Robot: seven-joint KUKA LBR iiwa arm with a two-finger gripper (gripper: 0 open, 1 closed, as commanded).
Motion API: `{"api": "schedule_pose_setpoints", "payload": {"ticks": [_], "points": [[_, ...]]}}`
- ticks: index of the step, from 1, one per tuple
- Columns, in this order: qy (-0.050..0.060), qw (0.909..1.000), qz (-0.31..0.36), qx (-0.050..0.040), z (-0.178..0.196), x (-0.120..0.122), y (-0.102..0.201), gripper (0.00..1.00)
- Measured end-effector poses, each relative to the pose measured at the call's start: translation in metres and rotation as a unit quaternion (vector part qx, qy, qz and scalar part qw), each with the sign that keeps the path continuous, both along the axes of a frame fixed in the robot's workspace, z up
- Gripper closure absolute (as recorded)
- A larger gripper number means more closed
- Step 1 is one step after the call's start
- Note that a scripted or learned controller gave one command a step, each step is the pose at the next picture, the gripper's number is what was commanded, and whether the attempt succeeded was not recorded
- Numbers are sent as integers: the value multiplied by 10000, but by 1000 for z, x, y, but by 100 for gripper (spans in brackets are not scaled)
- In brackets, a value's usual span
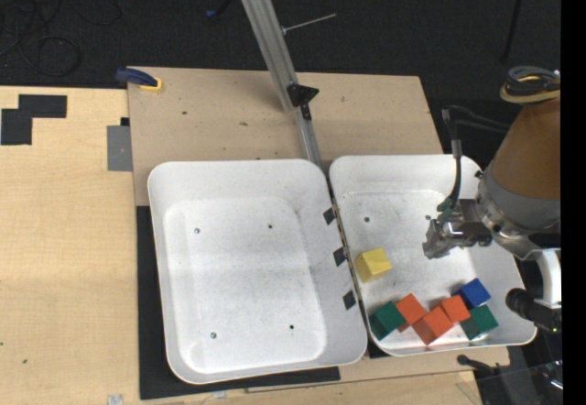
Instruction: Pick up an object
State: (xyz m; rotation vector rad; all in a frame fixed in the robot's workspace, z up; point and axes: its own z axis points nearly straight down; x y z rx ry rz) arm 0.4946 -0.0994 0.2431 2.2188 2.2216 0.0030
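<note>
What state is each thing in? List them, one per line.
Tool: above the right bin, nothing seen in it.
Yellow block: lying alone by the right bin's left wall.
Orange blocks: lying at the right bin's near edge.
Green blocks: lying, one at each end of that cluster.
Blue block: lying beside the orange blocks.
Left bin: flat on the bench.
Right bin: flat on the bench.

The gripper (441, 239) hangs over the right bin (403, 176); a yellow block (373, 264) lies below-left of it; orange blocks (434, 319), green blocks (387, 318) and a blue block (474, 291) cluster beneath it, near the bin's front edge.
</note>
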Motion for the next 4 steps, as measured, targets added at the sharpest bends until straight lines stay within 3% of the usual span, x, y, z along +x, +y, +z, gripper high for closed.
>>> {"api": "schedule_pose_setpoints", "payload": {"ticks": [1,4], "points": [[20,10000,16,8,-3,32,47,100],[18,10000,12,1,-11,88,192,100]]}}
